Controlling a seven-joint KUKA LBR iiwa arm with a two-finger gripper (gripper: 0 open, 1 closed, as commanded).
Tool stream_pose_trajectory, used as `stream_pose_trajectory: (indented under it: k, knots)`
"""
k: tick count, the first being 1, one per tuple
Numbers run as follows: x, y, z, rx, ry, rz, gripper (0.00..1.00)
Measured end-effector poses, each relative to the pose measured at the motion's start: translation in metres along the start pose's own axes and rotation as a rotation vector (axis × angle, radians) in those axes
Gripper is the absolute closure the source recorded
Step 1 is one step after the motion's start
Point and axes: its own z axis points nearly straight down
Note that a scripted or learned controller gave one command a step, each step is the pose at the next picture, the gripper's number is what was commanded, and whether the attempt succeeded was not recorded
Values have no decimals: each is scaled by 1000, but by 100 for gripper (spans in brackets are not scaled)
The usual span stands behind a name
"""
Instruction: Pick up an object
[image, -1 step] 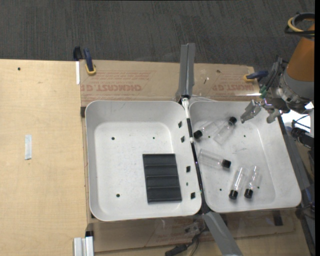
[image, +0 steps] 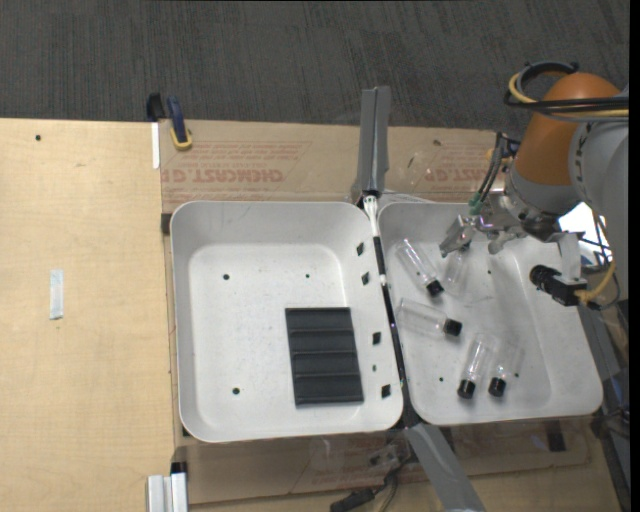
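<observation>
Vials (image: 418, 266) lie below-left of pincer (image: 468, 236) over right bin (image: 570, 395); we cannot tell its spread, blurred.

We see a robotics laboratory: a grey-and-orange arm (image: 560, 140) over two white bins (image: 200, 330) on a cardboard-lined tabletop (image: 70, 400), dark carpet (image: 250, 50) beyond.

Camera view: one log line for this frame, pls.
gripper: over right bin, far end | vials: four, lying in right bin | left bin: black ridged block
</observation>
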Motion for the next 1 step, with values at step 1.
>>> stream_pose_trajectory:
  k: [1]
  knots:
    - [27,9,15,-1,0,-14,0]
